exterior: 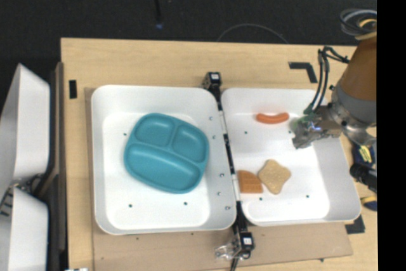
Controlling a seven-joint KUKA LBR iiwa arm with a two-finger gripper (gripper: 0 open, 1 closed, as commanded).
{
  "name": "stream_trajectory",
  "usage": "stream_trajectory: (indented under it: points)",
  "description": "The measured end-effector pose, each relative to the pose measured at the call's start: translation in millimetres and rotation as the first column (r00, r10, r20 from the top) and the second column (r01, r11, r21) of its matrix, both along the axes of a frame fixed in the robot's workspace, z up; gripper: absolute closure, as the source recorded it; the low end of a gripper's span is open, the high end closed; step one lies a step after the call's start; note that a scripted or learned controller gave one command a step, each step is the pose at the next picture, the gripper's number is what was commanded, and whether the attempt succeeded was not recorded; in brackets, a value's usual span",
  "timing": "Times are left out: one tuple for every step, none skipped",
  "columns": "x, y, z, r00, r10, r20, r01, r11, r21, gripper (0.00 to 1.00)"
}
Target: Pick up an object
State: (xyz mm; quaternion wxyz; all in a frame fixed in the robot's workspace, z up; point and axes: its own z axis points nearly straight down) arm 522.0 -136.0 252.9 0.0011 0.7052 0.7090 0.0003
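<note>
So my tool (303, 134) is hanging over the right bin (330, 209), toward its right wall, and honestly I can't tell how it's set from this angle, it's just a dark blurry lump at the end of the wrist. Nothing looks caught in it.

The thing I'd go for is the sausage (273, 117). It's lying on the floor of the right bin, up toward the bin's far wall, and it's the closest item to my tool: just beside it, off to the left and a touch farther back. What matters here is how it lies. Its long axis runs left to right, pretty much parallel to that far wall, so the end nearest me is pointing almost straight at my tool. My guess is I need to slide left over the middle of it and close across the short way, front to back, not along its length.

The other two candidates sit farther off: a slice of bread (274, 176) and a little orange waffle-looking square (249, 182) right next to it, touching or nearly so, both near the front of the same bin, by the divider. Those would need a longer reach, forward and left.

The left bin (108, 212) just has a teal divided plate (167, 152) in it, well apart from me, across the divider. Not bothering with that one.
</note>
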Motion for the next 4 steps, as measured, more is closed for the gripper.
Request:
stream_trajectory:
  points:
    - [10.9, 60.7, -5.8, 1.000, 0.002, -0.001, -0.002, 1.000, 0.001, 1.00]
    - [26.1, 109.8, -0.8, 1.000, 0.003, 0.000, -0.003, 1.000, 0.003, 1.00]
    - [32.7, 160.0, 6.2, 1.000, 0.003, -0.001, -0.003, 1.000, 0.003, 1.00]
    - [42.0, 203.1, 1.3, 1.000, 0.001, -0.001, -0.001, 1.000, 0.001, 1.00]
